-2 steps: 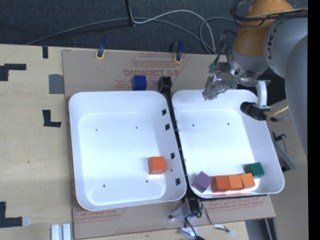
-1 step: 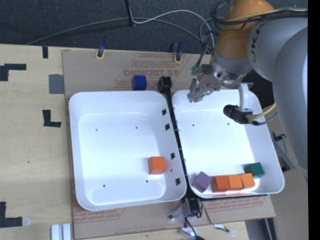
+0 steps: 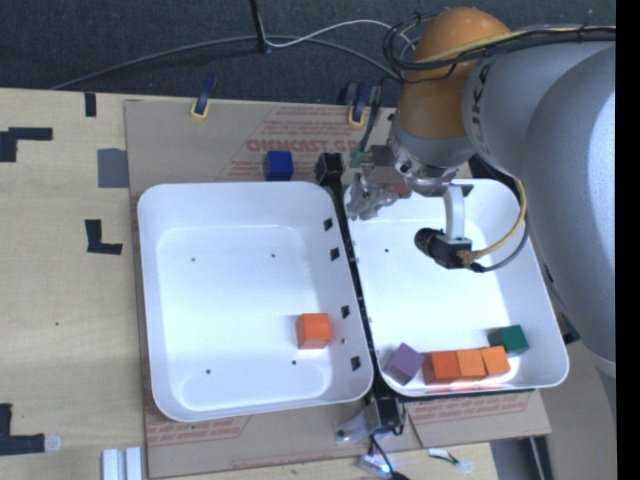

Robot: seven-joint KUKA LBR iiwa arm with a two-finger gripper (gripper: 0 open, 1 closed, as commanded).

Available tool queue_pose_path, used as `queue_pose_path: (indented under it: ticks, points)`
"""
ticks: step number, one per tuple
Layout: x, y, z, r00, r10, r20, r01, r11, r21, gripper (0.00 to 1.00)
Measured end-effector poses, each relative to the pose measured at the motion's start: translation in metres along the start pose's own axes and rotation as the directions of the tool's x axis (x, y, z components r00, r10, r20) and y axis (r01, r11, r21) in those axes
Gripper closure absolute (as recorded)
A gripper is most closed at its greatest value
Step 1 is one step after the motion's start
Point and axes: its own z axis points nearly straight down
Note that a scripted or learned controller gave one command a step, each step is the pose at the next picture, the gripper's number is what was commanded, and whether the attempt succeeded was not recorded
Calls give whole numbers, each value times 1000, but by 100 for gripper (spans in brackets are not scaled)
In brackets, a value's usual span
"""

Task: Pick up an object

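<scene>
The approach step was judged to be in hand: the gripper [image 3: 368,193] was seen at the 12 o'clock end of the divider between the two bins, and nothing was seen between the jaws. Whether the jaws were wide or narrow could not be told. The left bin [image 3: 180,218] was found to contain one orange cube [image 3: 314,330], toward 5 o'clock of its floor. The right bin [image 3: 530,298] was found to contain a purple block [image 3: 404,363], two orange blocks [image 3: 455,366], a lighter orange block [image 3: 494,360] and a green block [image 3: 512,340], ranged along its 6 o'clock wall. A blue cube [image 3: 279,164] lay on the worktop [image 3: 60,288] at 12 o'clock of the left bin. The next move was judged to call for a descent over one chosen object.
</scene>
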Motion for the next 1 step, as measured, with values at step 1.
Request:
queue_pose_path:
  ticks: [1]
  points:
    - [50,-21,3,1000,0,0,0,1000,0,100]
